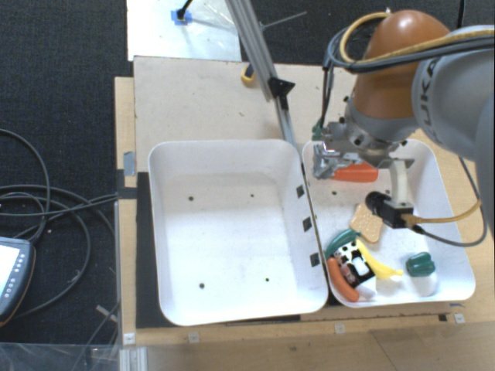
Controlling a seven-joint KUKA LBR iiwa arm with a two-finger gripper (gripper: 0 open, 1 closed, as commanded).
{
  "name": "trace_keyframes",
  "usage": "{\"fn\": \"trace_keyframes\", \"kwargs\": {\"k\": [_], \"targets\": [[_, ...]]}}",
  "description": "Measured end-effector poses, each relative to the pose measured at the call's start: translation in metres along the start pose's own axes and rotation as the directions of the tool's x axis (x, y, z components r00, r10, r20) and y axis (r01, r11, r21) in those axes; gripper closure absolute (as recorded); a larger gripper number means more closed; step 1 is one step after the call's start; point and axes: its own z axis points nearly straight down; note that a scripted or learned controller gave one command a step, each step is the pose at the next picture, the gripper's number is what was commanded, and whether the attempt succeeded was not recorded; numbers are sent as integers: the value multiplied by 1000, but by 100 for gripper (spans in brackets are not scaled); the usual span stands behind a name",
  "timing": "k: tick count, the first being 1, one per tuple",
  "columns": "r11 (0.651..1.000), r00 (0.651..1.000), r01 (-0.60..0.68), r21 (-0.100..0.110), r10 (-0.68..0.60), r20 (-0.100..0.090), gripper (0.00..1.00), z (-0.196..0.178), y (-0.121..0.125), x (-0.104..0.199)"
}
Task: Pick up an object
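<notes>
Bench (193, 99) of pale board, dark carpet (62, 52) around.

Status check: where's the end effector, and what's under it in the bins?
End effector low in right bin, far end. Orange piece right beside it, not visibly gripped. Remaining toys heaped at near end, including green pepper and yellow banana.

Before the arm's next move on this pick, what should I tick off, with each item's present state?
1. Gripper above the right bin: ok.
2. Target nearby: orange piece lies beside the gripper: ok.
3. Anything held between the fingers: cannot tell.
4. Finger opening: cannot tell.
5. Other items, cracker and green piece, lie apart from the orange piece: ok.
</notes>
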Motion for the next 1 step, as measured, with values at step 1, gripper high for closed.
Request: {"fn": "trace_keyframes", "kwargs": {"k": [1], "targets": [[1000, 1000, 0, -3, 0, 0, 100, 4, -5, 46]]}}
